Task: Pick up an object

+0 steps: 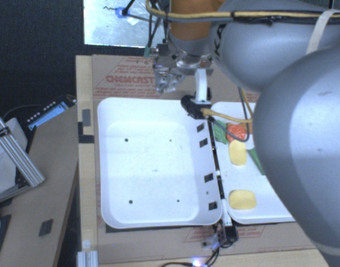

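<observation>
My gripper (pixel 166 82) hangs over the cardboard just behind the back edge of the left bin (pixel 111 149), with nothing seen in it. The right bin (pixel 264 214) holds an orange-red piece (pixel 237 131), a pale yellow piece (pixel 238 153) in front of it and a second yellow piece (pixel 242 199) near the front. A green strip (pixel 220 131) lies beside the orange-red piece. The arm covers much of the right bin.
The large grey arm (pixel 292 93) fills the right side and hangs over the right bin. A black-clipped divider (pixel 213 166) runs between the bins. Aluminium framing (pixel 14 154) and a blue-marked device (pixel 48 113) lie off the bench at left.
</observation>
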Controlling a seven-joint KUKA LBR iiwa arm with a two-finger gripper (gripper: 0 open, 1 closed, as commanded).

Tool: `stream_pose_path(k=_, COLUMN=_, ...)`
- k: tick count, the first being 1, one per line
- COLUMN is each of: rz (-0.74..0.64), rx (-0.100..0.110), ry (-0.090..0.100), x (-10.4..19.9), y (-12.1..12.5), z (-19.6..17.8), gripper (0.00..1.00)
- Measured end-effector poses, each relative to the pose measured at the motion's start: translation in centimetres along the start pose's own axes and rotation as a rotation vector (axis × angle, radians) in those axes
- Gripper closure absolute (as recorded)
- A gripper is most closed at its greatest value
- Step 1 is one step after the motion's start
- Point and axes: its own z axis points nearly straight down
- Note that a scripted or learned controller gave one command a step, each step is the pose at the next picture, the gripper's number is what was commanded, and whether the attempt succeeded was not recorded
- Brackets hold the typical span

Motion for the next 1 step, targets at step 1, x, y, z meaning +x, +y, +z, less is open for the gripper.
stream_pose_path(k=1, rz=-0.007, rx=0.001, ry=0.000, x=0.15, y=0.01, z=-0.85, gripper=1.00)
